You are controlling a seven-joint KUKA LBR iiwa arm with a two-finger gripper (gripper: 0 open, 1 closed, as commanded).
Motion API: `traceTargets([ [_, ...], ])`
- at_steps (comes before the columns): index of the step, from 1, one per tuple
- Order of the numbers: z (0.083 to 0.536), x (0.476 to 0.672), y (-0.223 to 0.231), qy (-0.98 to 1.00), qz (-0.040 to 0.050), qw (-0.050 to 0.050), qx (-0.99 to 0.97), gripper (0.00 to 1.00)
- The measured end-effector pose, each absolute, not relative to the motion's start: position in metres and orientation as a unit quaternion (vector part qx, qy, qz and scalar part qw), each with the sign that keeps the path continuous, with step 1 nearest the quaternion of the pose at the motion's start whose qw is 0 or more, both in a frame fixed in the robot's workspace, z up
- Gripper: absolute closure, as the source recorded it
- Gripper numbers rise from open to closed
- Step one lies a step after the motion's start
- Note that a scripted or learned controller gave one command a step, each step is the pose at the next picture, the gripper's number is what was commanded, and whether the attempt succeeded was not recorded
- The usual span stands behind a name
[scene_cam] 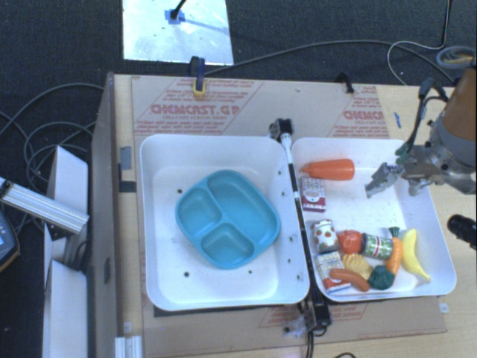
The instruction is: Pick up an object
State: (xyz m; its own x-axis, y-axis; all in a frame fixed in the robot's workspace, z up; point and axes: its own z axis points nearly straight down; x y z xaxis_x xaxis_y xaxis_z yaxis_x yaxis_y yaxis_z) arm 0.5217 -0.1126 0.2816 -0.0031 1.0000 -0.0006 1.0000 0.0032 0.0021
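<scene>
Left bin (160, 200) mostly taken by blue plate (226, 218), right bin (440, 256) bare mid-floor, toys (365, 256) crowding near edge, bottle (328, 169) at far-left corner

Grey arm (455, 136), orange band (466, 95) above wrist. Grey metal gripper (395, 177) at tip, angular, with 2 jaws. Thin dark cable (419, 121) loops beside wrist, small blue-green fitting near it.

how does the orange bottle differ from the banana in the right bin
The orange bottle is orange with a red cap end; the banana is yellow. The bottle lies crosswise near the far wall of the right bin, with bare floor around it; the banana lies lengthwise at the near right corner, packed against other toy food. The bottle is straight and tapers at one end; the banana is curved. Both lie flat in the same bin, away from the gripper.
</scene>
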Motion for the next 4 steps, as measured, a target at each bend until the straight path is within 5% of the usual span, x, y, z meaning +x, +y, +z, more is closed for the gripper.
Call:
traceTargets([
  [1,0.180,0.615,-0.094,0.708,-0.0002,0.000,0.706,0.00],
  [2,0.115,0.666,-0.093,0.709,0.0059,0.009,0.706,0.00],
  [3,0.127,0.667,-0.093,0.709,0.0081,0.010,0.705,1.00],
  [4,0.127,0.667,-0.093,0.709,0.0079,0.010,0.705,0.00],
])
